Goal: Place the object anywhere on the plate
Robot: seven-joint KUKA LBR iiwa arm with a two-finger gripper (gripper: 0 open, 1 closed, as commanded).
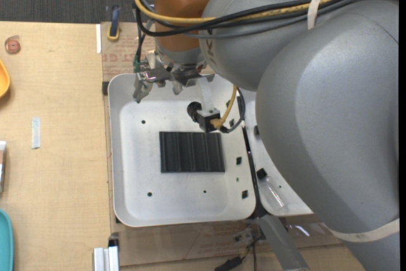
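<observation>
**Black ribbed slab mid-bin, end effector up at the far rim: what could bite**

Black ribbed slab (191, 152) lay flat near the middle of the left white bin (120, 200), touching none of the walls. My guess was that it's the "plate" in the task, though it could just as well have been the object; honestly couldn't tell which. The end effector (166, 76) hung over the bin's far edge, nearer the far-left corner, well apart from the slab. Whether it was apart or together I couldn't tell, since the orange band and wrist hid most of it from above. I saw nothing clamped in it either.

Stuff that looked risky to me:

- If it was carrying nothing, any placing move would just be an air drop.
- A looped black cable (206, 116) dangled close to the slab's far-right corner. A low sweep could snag it or drag the slab around.
- Coming down that close to the far rim could clip the bin wall and shove the whole bin across the counter (57, 105).
- The grey arm (317, 73) blocked the other bin completely, so anything in there was anyone's guess.
</observation>
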